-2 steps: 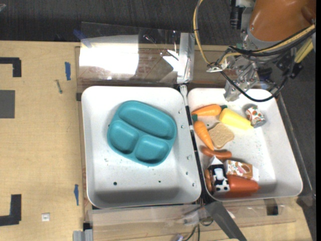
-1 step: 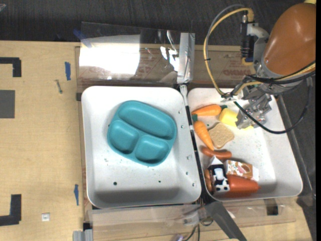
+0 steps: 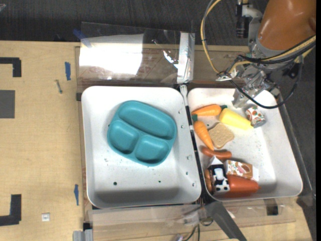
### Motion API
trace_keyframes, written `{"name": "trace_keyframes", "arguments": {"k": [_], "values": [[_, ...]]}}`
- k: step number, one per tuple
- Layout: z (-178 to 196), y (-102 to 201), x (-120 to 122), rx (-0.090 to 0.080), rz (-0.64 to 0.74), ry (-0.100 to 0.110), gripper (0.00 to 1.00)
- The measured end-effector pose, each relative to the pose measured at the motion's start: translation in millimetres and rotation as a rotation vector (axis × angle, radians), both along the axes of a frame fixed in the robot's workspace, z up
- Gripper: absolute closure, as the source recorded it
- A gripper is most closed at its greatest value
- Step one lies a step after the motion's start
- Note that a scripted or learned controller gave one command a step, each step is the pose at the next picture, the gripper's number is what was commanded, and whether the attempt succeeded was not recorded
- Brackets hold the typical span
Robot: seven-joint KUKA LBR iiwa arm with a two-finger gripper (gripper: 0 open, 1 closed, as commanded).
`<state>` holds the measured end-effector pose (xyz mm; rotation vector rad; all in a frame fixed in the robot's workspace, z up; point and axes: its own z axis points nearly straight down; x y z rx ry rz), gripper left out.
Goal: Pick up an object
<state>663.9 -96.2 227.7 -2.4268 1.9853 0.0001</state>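
We are at the approach step: the end effector [image 3: 252, 90] hangs at the 1 o'clock corner of the right bin [image 3: 288, 149], low over its far wall, and we cannot tell from this view how it is set. Nothing appears held.

The candidates all lie in that bin. Closest, just at 6 o'clock of the end effector, sits a small red-and-white can [image 3: 255, 115], touching the 3 o'clock end of a yellow piece [image 3: 235, 119]. At 9 o'clock of those lie two carrots [image 3: 206, 110], one angled along the bin's left wall, with a slice of bread [image 3: 220, 135] beside it. At the bin's 6 o'clock end a sausage [image 3: 238, 186], a small carton [image 3: 239, 169] and a cow-patterned item [image 3: 219, 180] crowd together.

The left bin [image 3: 95, 149] carries a teal divided tray [image 3: 142, 132].

We judge the can or the yellow piece the likeliest target; the next move calls for centring over one, clear of its neighbour, then descending.
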Motion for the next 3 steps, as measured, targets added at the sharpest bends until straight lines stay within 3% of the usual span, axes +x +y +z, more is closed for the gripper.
{"name": "trace_keyframes", "arguments": {"k": [1,2,3], "values": [[-7,22,4,-0.001,0.042,0.001,1.0],[52,16,5,0.0,-0.099,-0.008,1.0],[26,101,-1,0.001,-0.029,0.004,1.0]]}}
